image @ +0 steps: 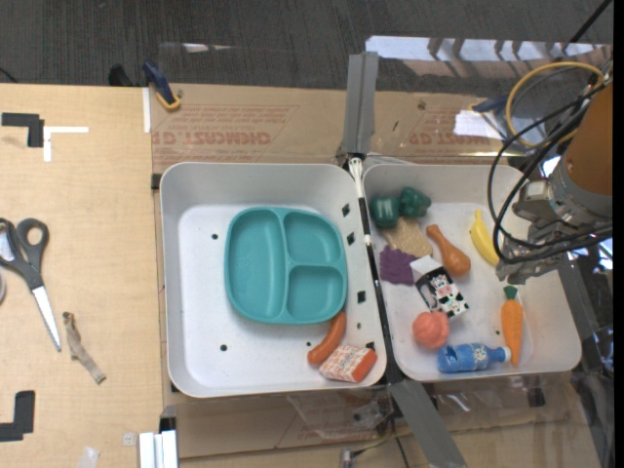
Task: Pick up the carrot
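The carrot (pixel 512 326) is orange with a green top. It lies lengthwise near the right wall of the right bin (pixel 556 359), green end toward the back. My gripper (pixel 520 265) hangs just above and behind that green end, over the bin's right side. It holds nothing that I can see. The arm's orange band (pixel 595 154) rises behind it at the view's right edge.
Near the carrot lie a blue bottle (pixel 473 357), a red ball (pixel 430 330), a black-and-white toy (pixel 441 291), a banana (pixel 483 237) and a drumstick (pixel 448 249). The left bin (pixel 190 291) holds a teal plate (pixel 288 264), a sausage (pixel 327 339) and a packet (pixel 348 364). Scissors (pixel 29 261) lie far left.
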Robot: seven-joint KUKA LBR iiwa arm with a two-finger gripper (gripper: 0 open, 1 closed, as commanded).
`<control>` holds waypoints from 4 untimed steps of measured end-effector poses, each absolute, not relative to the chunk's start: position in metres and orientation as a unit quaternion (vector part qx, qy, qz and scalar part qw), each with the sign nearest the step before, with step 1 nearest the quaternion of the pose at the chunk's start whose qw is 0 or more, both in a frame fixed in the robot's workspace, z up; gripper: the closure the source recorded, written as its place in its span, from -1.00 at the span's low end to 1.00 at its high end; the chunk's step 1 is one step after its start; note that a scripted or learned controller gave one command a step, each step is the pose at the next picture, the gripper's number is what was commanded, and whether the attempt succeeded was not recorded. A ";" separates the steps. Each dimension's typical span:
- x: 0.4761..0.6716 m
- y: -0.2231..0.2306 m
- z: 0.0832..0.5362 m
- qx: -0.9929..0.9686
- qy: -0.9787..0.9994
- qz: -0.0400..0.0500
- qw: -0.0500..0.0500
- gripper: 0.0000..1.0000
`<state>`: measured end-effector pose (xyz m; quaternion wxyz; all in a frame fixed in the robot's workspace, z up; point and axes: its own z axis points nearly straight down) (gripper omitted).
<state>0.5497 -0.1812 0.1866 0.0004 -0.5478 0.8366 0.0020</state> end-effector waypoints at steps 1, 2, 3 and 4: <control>0.481 -0.220 0.116 -0.588 0.809 0.001 0.001 1.00; 0.479 -0.164 0.152 -0.633 0.775 0.001 0.002 1.00; 0.479 -0.201 0.332 -0.643 0.766 0.001 0.002 1.00; 0.489 -0.192 0.142 -0.680 0.734 0.002 0.001 1.00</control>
